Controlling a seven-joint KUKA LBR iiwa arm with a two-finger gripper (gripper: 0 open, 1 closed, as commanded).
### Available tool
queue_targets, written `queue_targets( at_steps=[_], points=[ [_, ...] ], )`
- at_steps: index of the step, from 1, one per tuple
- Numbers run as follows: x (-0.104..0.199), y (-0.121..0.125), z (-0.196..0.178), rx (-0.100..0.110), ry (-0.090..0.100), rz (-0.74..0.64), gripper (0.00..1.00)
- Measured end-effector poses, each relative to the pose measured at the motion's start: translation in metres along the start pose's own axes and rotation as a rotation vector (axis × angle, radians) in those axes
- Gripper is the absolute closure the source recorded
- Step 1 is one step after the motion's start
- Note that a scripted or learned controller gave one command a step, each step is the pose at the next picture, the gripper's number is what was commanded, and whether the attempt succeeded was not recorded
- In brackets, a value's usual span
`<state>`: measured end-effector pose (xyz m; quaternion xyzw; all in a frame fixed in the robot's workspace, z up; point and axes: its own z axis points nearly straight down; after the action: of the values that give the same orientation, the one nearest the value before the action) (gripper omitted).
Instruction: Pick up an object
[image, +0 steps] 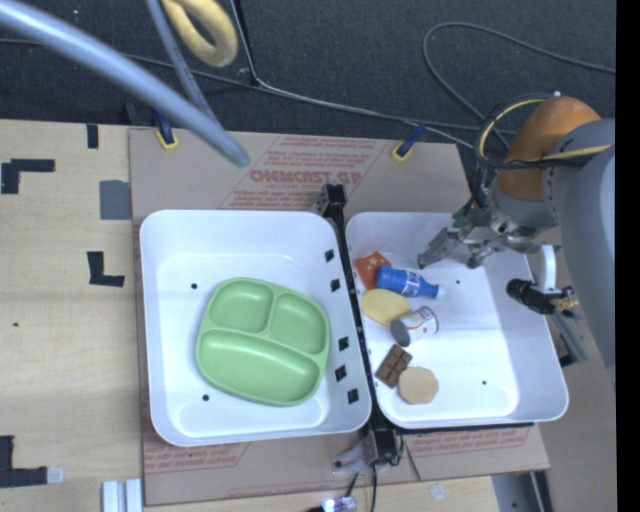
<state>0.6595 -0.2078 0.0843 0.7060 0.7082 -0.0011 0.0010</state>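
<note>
While the arm (560, 160) hangs in from the right with its orange band above the wrist, the bench carries two shallow white bins side by side, and the right bin (520, 370) is the landmark for everything that matters. To its left, the left bin (165, 300) holds a green divided plate (265, 340) lying flat, probably there as a place to set things down, not as something to grasp. The loose objects are heaped against the right bin's left wall, likely because that leaves the rest of its floor free for the arm to reach in. At the upper end of the heap lies a blue bottle (407, 284) on its side with a red packet (370, 268) just beside it; below them a yellow rounded piece (382, 305) touches a small can (415, 324), and lower again a brown chocolate-like bar (392, 366) sits beside a tan round biscuit (418, 385). The gripper (450, 250) hovers over the right bin's upper part, near the bottle, fingers spread apart and gripping nothing, so no pick is yet made.
</note>
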Motion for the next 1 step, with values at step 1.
queue_targets(
  at_steps=[1],
  points=[
    [-0.0002, 0.0014, -0.0128, -0.004, -0.003, -0.001, 1.00]
  ],
)
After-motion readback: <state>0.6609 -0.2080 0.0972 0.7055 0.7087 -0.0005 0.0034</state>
